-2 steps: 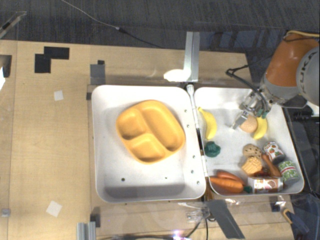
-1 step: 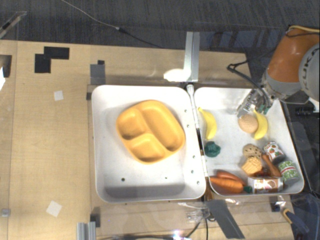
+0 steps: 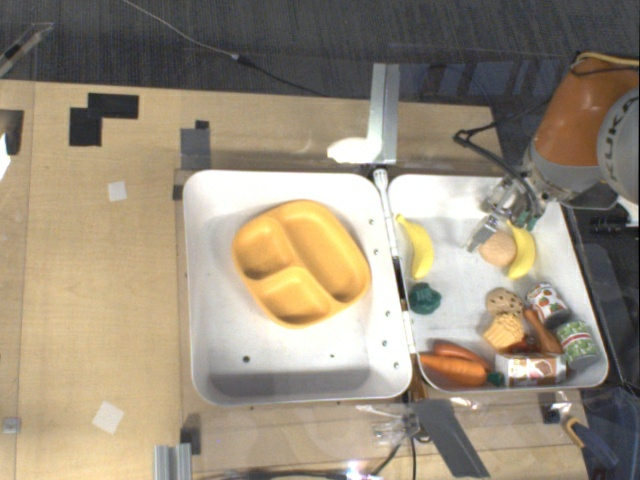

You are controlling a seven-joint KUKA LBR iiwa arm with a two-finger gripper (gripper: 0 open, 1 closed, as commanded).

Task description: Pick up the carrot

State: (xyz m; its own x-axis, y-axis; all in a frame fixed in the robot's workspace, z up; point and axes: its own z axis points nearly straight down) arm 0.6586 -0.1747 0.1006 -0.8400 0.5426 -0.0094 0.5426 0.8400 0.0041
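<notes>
Right bin [image 3: 455, 208]: cans [image 3: 535, 368] crowd carrot [image 3: 455, 370].

Premises: a robotics laboratory or test cell, not a domestic or commercial kitchen. Evidence follows. A pale wooden bench [image 3: 90, 298] carries two shallow white bins [image 3: 200, 368] set side by side, held by metal brackets [image 3: 384, 108] and clamps at the edges. Black marker shapes [image 3: 100, 116] and small taped squares [image 3: 117, 191] are fixed to the bench surface. A loose cable [image 3: 200, 40] runs across the dark grey carpet [image 3: 300, 8] behind. The grey arm with orange band [image 3: 575, 118] reaches over the right bin. The bin contents are toy food [image 3: 500, 323] and a yellow sectioned plate [image 3: 297, 261], consistent with trial props.
</notes>
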